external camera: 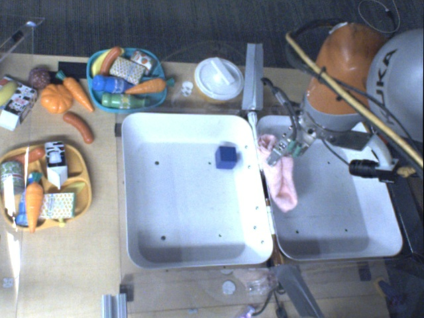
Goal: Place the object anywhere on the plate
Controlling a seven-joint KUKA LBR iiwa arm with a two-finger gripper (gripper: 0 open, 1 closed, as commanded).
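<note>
Blue cube alone in the left bin; gripper on a pink cloth at the right bin's upper left.

At the frame's left edge a yellow tray point(81, 177) of toy food is partly cut off, and a blue bowl point(156, 98) of more toys sits at upper left, its contents too jumbled to name. The left bin point(165, 244) holds a small blue cube point(226, 156) in its upper right, lying flat, with no long axis to speak of. A white lid point(219, 77) lies above that bin. In the right bin point(344, 237) a pink cloth point(283, 181) hangs lengthwise from top to bottom of the frame, its upper end pinched in the gripper point(287, 146); the fingers are closed on it, though they are small and blurred. The arm point(344, 58) hides the bin's upper right corner.
</note>
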